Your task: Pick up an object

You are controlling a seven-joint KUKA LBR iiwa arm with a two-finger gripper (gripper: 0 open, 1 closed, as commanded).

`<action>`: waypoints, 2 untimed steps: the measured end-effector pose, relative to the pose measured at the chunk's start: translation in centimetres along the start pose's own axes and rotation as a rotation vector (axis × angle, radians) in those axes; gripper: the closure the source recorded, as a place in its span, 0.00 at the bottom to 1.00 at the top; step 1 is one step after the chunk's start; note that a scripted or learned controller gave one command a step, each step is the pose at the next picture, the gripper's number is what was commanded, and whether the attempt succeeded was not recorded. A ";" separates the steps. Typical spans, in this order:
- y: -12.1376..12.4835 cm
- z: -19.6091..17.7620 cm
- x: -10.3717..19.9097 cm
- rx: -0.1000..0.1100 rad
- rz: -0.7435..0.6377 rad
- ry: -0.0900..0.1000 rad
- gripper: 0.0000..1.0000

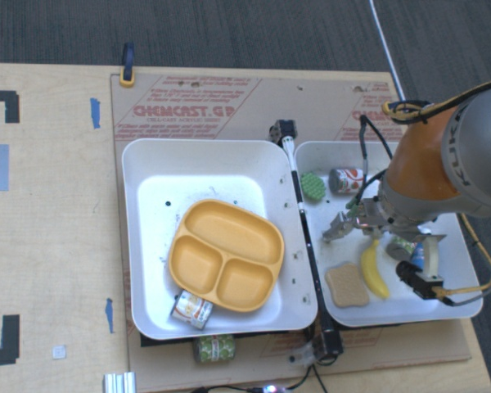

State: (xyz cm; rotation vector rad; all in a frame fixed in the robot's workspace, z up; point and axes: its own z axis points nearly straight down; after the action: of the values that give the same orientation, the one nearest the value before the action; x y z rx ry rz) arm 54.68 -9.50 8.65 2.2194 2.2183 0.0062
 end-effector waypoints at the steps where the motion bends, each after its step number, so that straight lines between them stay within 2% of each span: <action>1: -1.1 0.0 0.3 0.000 0.001 -0.001 0.00; 2: -2.9 0.0 0.0 -0.001 -0.001 0.000 0.00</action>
State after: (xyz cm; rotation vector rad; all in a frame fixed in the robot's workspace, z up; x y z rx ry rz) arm 51.83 -9.51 8.66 2.2177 2.2187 0.0067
